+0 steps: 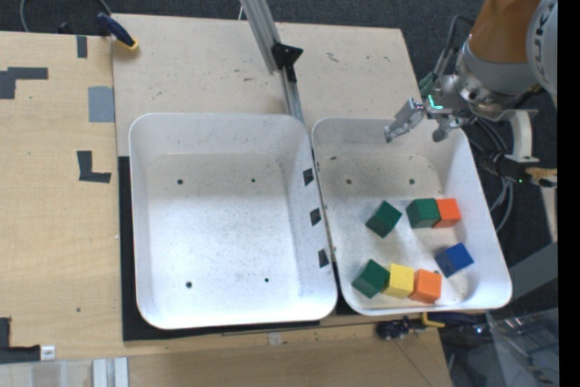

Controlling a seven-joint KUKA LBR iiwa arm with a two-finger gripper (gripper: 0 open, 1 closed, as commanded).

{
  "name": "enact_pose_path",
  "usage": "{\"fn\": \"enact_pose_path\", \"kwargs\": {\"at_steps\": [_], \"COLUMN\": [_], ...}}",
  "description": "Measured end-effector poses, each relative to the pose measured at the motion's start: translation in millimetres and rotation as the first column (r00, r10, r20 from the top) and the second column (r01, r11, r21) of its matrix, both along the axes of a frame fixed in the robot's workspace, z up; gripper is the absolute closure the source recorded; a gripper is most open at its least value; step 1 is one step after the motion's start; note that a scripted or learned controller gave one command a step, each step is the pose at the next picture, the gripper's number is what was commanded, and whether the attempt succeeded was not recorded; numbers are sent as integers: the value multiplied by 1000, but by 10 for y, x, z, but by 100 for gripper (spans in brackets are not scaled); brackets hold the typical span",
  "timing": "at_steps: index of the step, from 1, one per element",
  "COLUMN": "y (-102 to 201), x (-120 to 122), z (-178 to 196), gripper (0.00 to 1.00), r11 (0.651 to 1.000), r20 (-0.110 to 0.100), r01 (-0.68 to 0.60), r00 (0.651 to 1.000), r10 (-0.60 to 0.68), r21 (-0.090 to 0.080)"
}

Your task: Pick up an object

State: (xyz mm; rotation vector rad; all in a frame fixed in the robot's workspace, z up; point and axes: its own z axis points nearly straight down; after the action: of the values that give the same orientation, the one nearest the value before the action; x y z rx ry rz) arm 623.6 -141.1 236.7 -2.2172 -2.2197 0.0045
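The bench [227, 59] carried two white bins; the left bin [145, 195] sat beside the right bin [480, 195]. The arm [512, 23] hung over the right bin's far right corner, its gripper [419, 124] spread open and holding nothing. Blocks lay toward the right bin's near edge: a green one [383, 218] mid-bin, a green [422, 213] and orange [448, 211] pair touching, a blue one [454, 258], and a green [371, 277], yellow [400, 279], orange [426, 285] row.
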Motion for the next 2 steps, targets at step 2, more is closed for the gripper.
{"fn": "enact_pose_path", "kwargs": {"at_steps": [2], "y": [5], "x": [-13], "z": [-627], "gripper": [0], "r11": [1000], "r20": [-3], "r01": [0], "r00": [1000], "r10": [0], "r21": [-1]}}
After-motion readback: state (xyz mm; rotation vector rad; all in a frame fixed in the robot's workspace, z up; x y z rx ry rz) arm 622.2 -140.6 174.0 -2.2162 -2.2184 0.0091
